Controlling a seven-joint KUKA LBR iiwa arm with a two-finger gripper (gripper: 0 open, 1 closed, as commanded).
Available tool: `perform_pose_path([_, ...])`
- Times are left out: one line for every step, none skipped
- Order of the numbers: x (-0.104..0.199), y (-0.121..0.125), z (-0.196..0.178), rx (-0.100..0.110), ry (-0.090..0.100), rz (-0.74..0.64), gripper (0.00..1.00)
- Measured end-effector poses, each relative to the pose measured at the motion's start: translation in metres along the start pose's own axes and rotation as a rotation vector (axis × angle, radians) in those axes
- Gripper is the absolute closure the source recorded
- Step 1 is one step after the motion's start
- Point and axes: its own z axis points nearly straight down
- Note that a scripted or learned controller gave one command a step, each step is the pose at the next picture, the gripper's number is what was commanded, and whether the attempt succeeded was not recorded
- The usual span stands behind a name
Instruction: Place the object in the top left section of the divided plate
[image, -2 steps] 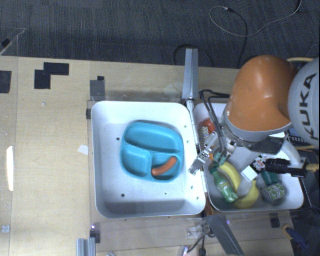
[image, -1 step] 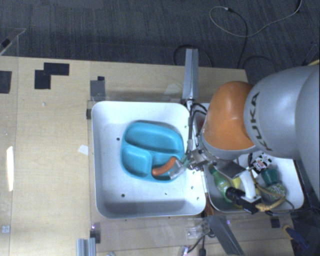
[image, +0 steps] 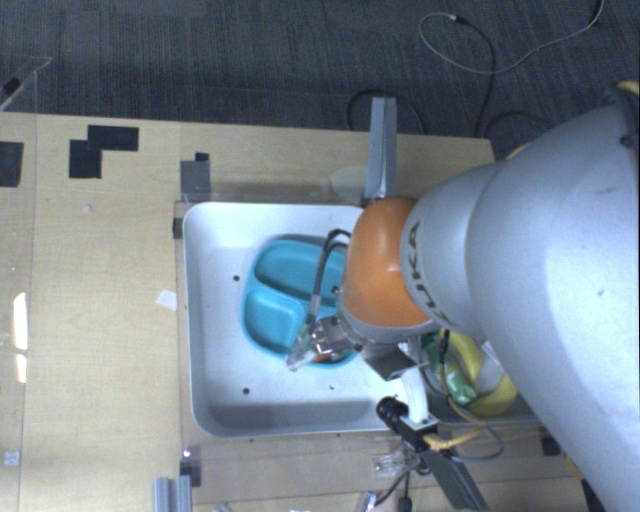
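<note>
A blue divided plate (image: 283, 295) lies in the left white bin (image: 215, 330), with its dividing ridges visible on the left half. The grey arm with its orange band (image: 385, 265) covers the plate's right side. My gripper (image: 312, 346) hangs low over the plate's near right edge. A small orange-brown patch (image: 324, 347) shows at the gripper's tip; I cannot tell whether it is a held object or part of the hand.
In the right bin, mostly hidden under the arm, lie a yellow banana-like object (image: 488, 392) and a small green item (image: 455, 385). A grey post (image: 381, 150) stands behind the bins. Cables (image: 430, 440) trail at the bins' front edge.
</note>
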Motion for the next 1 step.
perform_pose_path([0.0025,0.002,-0.0121,-0.005,0.005,-0.003,1.0])
